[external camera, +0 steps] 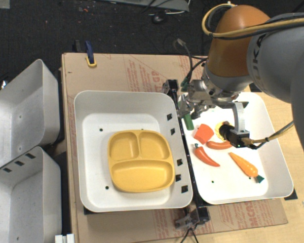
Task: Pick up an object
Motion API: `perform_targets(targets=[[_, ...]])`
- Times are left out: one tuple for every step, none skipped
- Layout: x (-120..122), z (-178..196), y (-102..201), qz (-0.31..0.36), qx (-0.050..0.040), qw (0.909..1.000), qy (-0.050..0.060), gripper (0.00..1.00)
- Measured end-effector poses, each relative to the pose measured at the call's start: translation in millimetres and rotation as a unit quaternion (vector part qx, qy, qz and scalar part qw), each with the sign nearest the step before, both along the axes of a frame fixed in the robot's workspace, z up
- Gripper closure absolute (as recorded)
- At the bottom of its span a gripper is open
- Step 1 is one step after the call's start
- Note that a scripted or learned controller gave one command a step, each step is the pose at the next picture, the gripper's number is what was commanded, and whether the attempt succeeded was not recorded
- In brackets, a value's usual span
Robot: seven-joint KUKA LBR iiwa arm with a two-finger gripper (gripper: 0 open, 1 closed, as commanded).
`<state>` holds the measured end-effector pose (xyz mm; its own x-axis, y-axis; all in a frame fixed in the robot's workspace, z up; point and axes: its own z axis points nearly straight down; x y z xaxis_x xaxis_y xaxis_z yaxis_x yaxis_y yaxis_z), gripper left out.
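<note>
The pincer [188, 116] was seen low over the left edge of the right bin [273, 184], just beside the wall btw. the two bins. Its fingers were hidden under the wrist and the cables, so it could not be told how far they were open, or whether anything was held.

A small green piece [189, 122] was seen just under the pincer; contact could not be judged. Just right of the pincer and a bit nearer to the camera, an orange-red block [203, 132] was lying on the bin floor. Further toward the camera from it, a red pepper [206, 156] was lying, and right of that a reddish sausage-like piece [219, 145]. A carrot [244, 165] with a green end was placed well to the right and nearer to the camera. A yellow and black thing [224, 130] was partly covered by a black part of the arm.

Left of the pincer, in the left bin [91, 110], a yellow divided plate [140, 161] was resting. Both bins were standing on the counter [126, 70].
</note>
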<state>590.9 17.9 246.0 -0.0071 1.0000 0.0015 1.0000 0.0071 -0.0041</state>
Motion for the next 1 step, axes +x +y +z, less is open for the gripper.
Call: perform_targets(targets=[[-17.8, -14.2, 51.9, 0.0, 0.0001, 1.0, 0.0, 1.0]])
